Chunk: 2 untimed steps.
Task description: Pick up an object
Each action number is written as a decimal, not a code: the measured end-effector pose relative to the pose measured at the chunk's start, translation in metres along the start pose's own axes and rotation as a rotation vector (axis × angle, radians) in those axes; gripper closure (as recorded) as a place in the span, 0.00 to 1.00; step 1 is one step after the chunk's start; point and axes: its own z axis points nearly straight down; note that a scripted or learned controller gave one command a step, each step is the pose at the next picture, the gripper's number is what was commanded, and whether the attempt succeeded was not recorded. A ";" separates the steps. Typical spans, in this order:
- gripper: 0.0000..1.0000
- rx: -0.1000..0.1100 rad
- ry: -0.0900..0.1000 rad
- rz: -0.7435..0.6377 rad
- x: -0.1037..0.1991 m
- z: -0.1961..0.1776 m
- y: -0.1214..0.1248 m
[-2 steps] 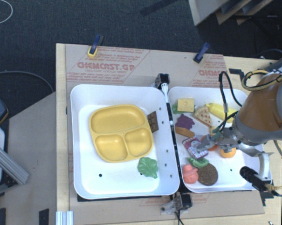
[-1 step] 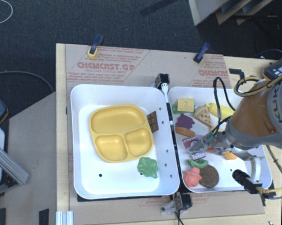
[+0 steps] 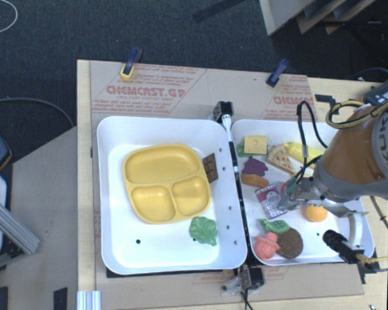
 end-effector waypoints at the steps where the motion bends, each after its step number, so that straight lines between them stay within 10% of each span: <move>1: 1.00 0.005 -0.007 -0.001 0.000 -0.042 0.001; 2: 1.00 0.004 -0.006 -0.001 -0.004 -0.103 0.010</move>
